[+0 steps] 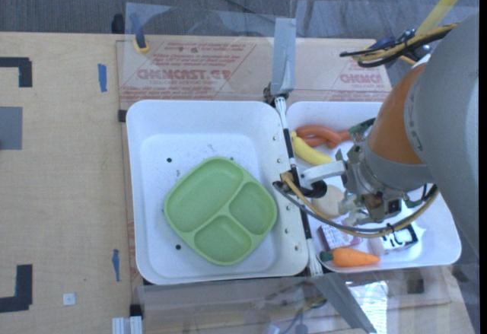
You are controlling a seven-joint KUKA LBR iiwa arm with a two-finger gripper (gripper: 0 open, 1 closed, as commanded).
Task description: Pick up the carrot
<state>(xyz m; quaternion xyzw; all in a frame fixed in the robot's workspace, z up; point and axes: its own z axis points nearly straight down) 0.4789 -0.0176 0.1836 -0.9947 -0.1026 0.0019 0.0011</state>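
The arm (pixel 426 127) at centre right covers much of the right bin (pixel 449 245) and is cut by the frame's right edge; its claw is hidden beneath the wrist.

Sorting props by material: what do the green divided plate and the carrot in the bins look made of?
Green plate: likely moulded plastic, matte, uniform pale green with soft rounded dividers. Carrot: probably a plastic toy, smooth, even orange with a green end; real produce cannot be ruled out.
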